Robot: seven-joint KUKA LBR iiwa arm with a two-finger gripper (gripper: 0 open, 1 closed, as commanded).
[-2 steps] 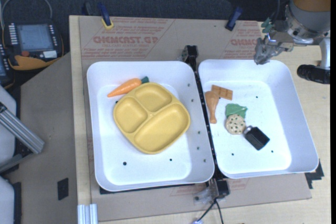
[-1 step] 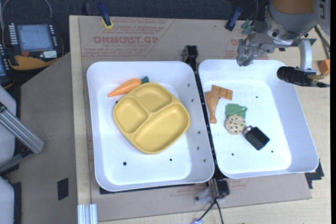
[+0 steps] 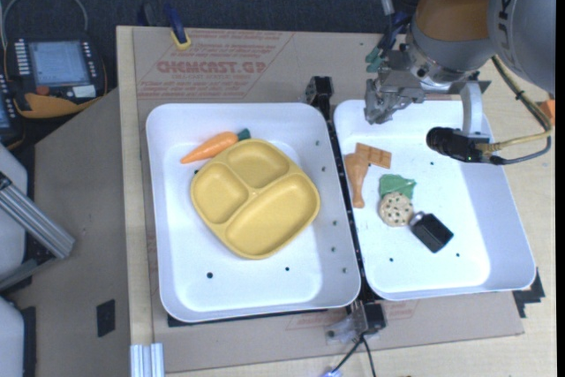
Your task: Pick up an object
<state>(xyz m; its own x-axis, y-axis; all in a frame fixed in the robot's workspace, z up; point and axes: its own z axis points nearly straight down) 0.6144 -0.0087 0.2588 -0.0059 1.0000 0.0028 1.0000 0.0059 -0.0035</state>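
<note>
End effector, grip state unclear, hovers over right bin; cardboard reads "CHEMCAST GP"

Light wooden bench across the middle of the frame, topped by a brown cardboard sheet with red print showing along its upper edge. On the sheet, two white bins touching side by side: left bin at centre, right bin toward the right. Near the sheet's upper left corner, a blue and yellow clamp; between the bins' upper corners, a black fitting; another fitting at their lower corners, by the bottom of the frame.
</note>
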